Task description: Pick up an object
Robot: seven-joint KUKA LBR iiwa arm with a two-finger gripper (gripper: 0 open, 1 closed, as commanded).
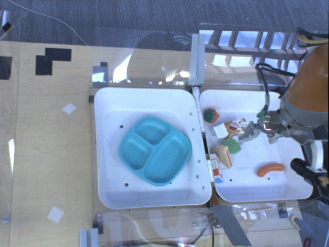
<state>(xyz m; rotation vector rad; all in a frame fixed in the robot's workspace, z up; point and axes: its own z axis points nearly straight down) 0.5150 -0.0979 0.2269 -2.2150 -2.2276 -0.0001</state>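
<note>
gripper (250,133) hangs in the right bin (267,189) beside a small carton (235,127); finger state unclear.

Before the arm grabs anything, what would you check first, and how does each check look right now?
1. Objects to pick in the right bin: ok; an orange sausage, a green ball and a small pile of toy food.
2. End effector over that bin: ok, by the pile.
3. Something gripped: cannot tell.
4. Sausage lying apart from the rest: ok.
5. Pile items separated: not ok, they touch.
6. Blue divided plate away from the work: ok, it lies in the left bin.
</note>
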